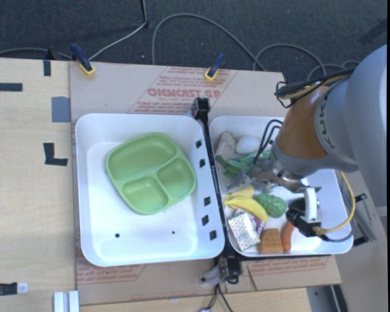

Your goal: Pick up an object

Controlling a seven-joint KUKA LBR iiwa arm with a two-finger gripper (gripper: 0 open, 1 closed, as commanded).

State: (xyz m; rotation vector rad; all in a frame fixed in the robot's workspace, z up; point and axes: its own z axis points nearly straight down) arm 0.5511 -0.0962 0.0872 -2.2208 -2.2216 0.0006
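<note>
Cardboard-topped bench [182,93]: left bin [91,174] carries green divided plate [151,172]; right bin [331,242] crowded with banana [246,205], toys, so gripper [273,174] sits low over clutter; grip state unclear.

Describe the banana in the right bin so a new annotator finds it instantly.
Start at the right white bin, the one the grey arm reaches into. Near the divider on its left side, about halfway down, lies the banana, beside a bumpy green piece and above a small printed packet. It is the one yellow, curved thing in the pile.
</note>
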